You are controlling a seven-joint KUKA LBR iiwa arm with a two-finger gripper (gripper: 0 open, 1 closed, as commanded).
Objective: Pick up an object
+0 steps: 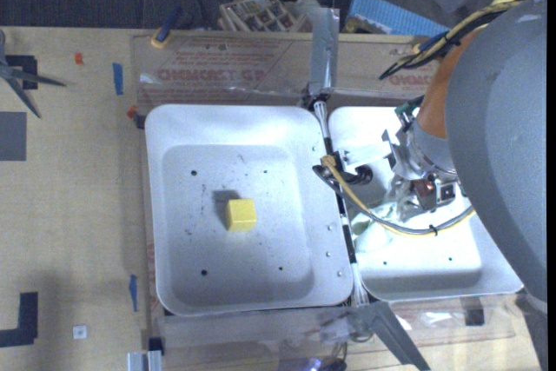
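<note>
A small yellow block (241,214) lies near the middle of the left bin (174,135), alone on its floor. My gripper (410,194) hangs low over the right bin (452,274), near its left half, well to the right of the block and across the divider between the bins. The big grey arm body and its orange band hide most of the right bin. A pale greenish thing (362,227) shows on the right bin's floor just left of and below the gripper; I cannot tell what it is.
A black and yellow cable (340,175) loops from the wrist over the divider between the bins. A metal bracket (323,56) stands behind the bins. Small blue and red bits lie on the wooden bench at the left.
</note>
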